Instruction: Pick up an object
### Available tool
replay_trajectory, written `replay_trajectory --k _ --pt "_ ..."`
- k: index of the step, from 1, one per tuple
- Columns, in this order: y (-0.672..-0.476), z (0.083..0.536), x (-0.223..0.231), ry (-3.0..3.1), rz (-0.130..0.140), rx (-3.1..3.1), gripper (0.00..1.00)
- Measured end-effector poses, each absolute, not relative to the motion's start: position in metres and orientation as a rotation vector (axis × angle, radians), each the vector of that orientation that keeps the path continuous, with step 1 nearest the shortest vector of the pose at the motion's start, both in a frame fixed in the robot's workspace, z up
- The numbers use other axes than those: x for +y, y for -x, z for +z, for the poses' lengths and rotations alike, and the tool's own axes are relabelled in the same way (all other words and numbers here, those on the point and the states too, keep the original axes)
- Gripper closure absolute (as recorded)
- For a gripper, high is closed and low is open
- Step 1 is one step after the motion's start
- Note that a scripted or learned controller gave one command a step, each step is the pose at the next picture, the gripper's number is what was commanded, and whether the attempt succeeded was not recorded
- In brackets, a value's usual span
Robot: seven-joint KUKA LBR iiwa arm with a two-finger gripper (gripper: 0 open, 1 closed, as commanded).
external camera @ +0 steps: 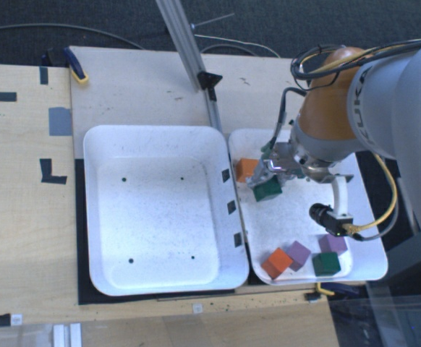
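Lighting: even, fairly bright, diffuse from overhead. Left bin (160, 208) reads clean white, mild glare along its rim; right bin (366, 262) equally bright. Shadows: soft, short, under the arm (341, 114) and beside the blocks. Far background dark, low detail. Sharpness: moderate; small blocks slightly soft, edges a little fuzzy. Colours somewhat muted. No marked distortion at the edges.

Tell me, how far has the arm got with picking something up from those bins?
Nothing looks lifted yet. The arm has its gripper down in the right bin, right by a green block and an orange block; I cannot tell whether it holds either. Left to do: grasp one and raise it. Four more blocks wait at the bin's near edge, among them an orange cube and a purple cube.
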State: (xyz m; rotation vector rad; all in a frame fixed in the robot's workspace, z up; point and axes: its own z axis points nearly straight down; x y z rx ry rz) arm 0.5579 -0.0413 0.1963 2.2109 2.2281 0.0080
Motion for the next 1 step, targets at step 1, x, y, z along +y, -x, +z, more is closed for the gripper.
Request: replay_trajectory --k 1 --pt "-0.5406 0.1911 0.0285 -2.215 -0.002 2.235 1.0"
